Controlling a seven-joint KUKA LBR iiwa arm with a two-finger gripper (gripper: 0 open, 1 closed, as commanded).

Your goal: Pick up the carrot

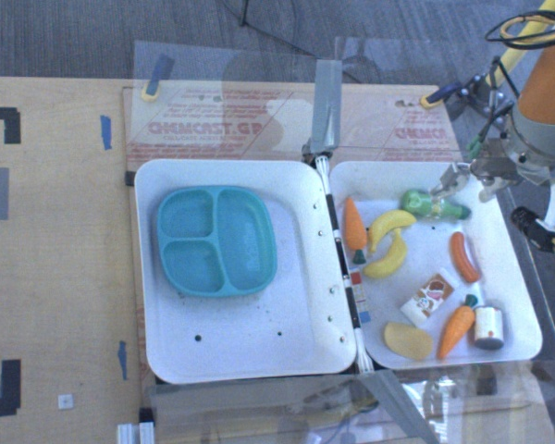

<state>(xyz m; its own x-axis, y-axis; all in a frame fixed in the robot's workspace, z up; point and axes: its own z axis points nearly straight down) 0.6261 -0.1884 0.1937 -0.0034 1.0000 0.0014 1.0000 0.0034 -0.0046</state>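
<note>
Two bins are sitting side by side on the worktop (55, 248) in front of me. The left bin (231, 336) is holding a divided plate (216, 240), lying toward its left half. The right bin (518, 285) is carrying everything else. One carrot (353, 225) is lying along its left wall, with two bananas (388, 240) just to the right of it. A green toy (435, 204) is lying behind the bananas, near the far wall, and my gripper (472, 181) is hovering just beside it. A sausage (463, 256) is lying toward the right wall. Nearer the front, a small carton (427, 298) is resting left of a second carrot (456, 329), a can (487, 326) is standing right of that carrot, and a potato-like piece (408, 341) is lying at the front left.
</note>
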